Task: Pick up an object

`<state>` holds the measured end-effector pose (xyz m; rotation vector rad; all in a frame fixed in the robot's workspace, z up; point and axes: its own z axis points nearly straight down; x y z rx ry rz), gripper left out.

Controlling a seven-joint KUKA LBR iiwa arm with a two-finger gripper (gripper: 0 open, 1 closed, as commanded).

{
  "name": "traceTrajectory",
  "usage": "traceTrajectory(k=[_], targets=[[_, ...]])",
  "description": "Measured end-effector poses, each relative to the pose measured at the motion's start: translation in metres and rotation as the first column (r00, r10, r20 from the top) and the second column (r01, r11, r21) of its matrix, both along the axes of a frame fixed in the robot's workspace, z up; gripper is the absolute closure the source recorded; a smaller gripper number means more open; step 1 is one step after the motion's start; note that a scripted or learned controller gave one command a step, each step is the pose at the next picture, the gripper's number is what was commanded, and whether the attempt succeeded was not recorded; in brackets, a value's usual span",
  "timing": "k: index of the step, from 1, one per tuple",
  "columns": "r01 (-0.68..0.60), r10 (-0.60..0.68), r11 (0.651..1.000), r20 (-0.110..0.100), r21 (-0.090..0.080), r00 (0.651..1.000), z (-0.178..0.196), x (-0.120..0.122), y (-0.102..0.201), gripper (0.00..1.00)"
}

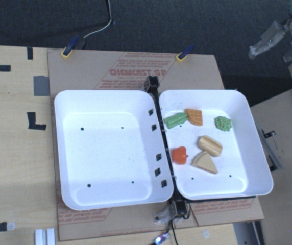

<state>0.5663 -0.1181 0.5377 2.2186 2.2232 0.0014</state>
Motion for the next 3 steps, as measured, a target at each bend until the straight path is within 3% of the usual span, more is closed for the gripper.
traceTrajectory(k=[1,2,3], targets=[[0.001,-0.001,1.0,0.0,0.0,1.0,-0.002,-0.067,0.008,0.0],[0.002,-0.002,1.0,0.0,-0.003,1.0,0.008,-0.064,0.007,1.0],[0.009,-0.009,1.0,-0.011,0.001,1.0,-0.1,-0.084,-0.072,1.0]])
